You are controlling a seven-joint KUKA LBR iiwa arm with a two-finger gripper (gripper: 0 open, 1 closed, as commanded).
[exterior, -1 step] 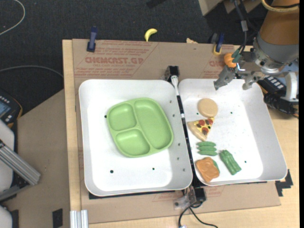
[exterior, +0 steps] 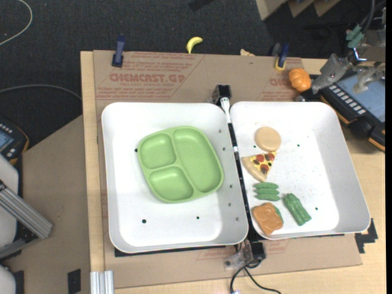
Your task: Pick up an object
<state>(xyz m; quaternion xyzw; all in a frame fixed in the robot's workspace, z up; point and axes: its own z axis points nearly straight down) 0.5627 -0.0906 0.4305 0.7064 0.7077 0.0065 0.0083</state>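
Camera view. Green plate: three compartments, in left bin. Right bin, beside the plate: round cookie at top, pizza slice just below, pea pods lower, brown toast lowest, green stalk to its right. All lying untouched; nothing lifted, whole pick judged still ahead. Gripper: far beyond the plate at the upper right, blurred; spread or pressed together, cannot tell.

Right bin: food cluster crowds 9 o'clock side; 3 o'clock half free. Left bin: green tray blocks centre.
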